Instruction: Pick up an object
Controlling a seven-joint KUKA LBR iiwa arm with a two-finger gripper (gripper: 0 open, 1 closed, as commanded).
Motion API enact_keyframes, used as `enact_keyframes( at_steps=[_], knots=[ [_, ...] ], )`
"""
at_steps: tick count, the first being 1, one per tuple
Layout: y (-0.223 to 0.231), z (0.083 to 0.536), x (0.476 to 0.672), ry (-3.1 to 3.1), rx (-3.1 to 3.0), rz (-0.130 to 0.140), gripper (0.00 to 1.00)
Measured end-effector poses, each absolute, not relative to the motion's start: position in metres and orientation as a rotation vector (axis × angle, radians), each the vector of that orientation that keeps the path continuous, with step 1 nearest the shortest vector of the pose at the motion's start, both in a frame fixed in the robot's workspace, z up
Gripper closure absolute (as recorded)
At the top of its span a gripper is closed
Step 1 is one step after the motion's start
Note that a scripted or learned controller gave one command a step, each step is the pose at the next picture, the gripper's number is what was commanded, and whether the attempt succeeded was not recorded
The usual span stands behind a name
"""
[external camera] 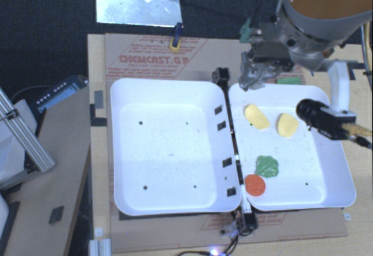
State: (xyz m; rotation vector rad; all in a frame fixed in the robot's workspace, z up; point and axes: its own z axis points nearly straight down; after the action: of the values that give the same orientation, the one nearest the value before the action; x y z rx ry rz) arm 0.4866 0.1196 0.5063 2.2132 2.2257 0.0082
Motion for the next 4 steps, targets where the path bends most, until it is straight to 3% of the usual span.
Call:
enact_keyframes(
  at_steps=[1, 2, 3, 4],
  knots=[
    [0.115, 0.537, 0.55, 2.218, 2.217, 0.01, 1.0],
    [0.023, 0.535, 0.588, 2.21, 2.227, 0.001, 1.0],
    [0.013, 0.479, 0.486, 2.224, 2.225, -0.004, 1.0],
    [0.022, 0.538, 0.487, 2.222, 2.212, 0.011, 1.0]
  ],
)
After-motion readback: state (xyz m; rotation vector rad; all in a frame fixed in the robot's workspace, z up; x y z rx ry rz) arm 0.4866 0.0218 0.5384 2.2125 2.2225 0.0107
